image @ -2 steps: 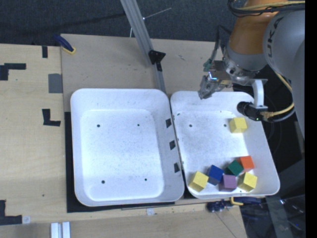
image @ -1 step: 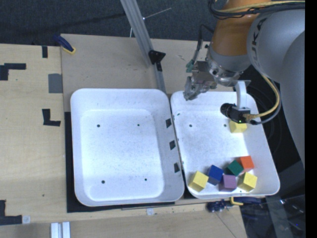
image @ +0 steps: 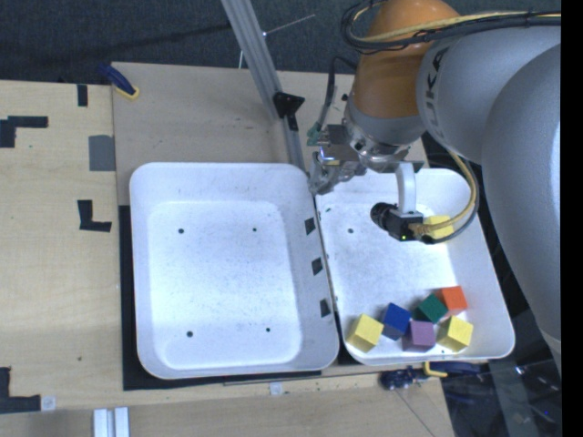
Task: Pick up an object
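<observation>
Pale wooden table (image: pixel 200 116): jaws state, cannot tell. Steer the gripper (image: pixel 326 173) from the right white bin's (image: pixel 496 335) far corner toward its near-edge cluster; target the outlying yellow foam cube (image: pixel 366 332).

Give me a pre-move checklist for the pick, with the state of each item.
1. Blocks within the right bin: ok, six clustered at its near edge.
2. Gripper above a block: not ok, it is at the bin's far left corner, away from the cluster.
3. Finger state: cannot tell.
4. Target free of neighbours: not ok for the blue block; the yellow block at the left end is more exposed.
5. Path along the bin floor to the cluster: ok.
</observation>
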Robot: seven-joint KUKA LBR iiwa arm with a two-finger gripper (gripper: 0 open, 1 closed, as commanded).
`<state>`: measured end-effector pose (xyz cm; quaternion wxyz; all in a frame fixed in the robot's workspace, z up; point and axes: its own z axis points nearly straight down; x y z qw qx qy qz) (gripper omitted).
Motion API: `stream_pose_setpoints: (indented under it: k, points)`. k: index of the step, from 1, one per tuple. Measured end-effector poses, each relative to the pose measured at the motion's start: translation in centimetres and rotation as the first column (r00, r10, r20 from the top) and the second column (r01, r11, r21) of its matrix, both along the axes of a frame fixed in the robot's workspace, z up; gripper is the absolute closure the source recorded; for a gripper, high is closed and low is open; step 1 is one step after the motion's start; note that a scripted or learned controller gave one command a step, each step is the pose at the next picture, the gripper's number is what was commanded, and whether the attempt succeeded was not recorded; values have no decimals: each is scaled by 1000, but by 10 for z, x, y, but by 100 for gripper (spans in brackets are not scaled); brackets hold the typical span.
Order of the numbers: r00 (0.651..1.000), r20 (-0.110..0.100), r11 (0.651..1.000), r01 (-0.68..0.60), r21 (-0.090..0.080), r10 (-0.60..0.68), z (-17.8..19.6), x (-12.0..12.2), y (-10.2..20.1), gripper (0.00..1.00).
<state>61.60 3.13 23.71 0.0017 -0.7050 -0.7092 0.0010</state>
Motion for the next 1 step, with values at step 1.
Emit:
stream_pose_setpoints:
  k: [1]
  points:
    - [1000, 3, 1000, -2, 0, 2, 6, -5, 49, 100]
